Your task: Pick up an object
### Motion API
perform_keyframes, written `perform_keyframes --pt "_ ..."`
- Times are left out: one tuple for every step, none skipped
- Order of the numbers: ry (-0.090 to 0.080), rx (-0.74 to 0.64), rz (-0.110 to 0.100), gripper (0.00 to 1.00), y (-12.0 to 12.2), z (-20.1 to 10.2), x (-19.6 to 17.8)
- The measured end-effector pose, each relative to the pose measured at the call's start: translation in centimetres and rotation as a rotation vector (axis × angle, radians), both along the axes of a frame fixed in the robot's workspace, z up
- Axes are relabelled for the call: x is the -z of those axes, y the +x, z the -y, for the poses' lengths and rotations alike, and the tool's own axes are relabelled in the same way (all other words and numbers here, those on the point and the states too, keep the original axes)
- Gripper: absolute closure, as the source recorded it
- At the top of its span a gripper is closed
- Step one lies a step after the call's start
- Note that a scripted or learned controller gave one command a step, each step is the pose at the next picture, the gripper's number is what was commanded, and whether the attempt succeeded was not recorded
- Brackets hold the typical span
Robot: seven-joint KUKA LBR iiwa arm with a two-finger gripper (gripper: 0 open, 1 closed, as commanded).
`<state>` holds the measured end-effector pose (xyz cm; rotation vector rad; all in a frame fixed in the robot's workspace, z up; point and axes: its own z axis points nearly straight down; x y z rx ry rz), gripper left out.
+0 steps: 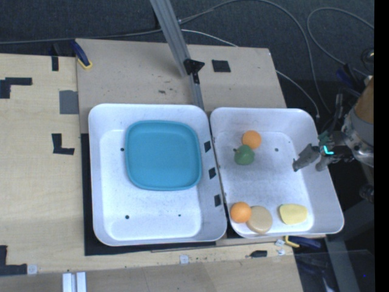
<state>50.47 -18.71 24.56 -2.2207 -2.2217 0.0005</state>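
Bench seen from above, read left to right, with places given relative to the right bin [304, 119]. Left of the right bin and touching it along one edge lies the left bin [103, 181], which holds a blue plate [163, 154] in its upper middle part. A grey pole [173, 32] slants down from the top edge toward the seam between the two bins. Inside the right bin, in its upper left part, an orange ball [251, 139] sits touching a green ball [244, 156] just below it. Along the right bin's near wall lie three things in a row: a second orange ball [240, 212] at the left, a beige round piece [261, 219] touching it, and a yellow piece [293, 213] just beside that, toward the bin's near right corner. The gripper [309, 159] hangs over the right bin's right rim, well apart from every object in it, with a small teal light on its body; it has hold of nothing, and how far its fingers are spread cannot be told from this view. The arm behind it enters from the right
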Motion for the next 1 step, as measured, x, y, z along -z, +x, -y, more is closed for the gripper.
perform_keyframes --pt "0.0 0.0 0.0 0.0 0.0 0.0 0.0"
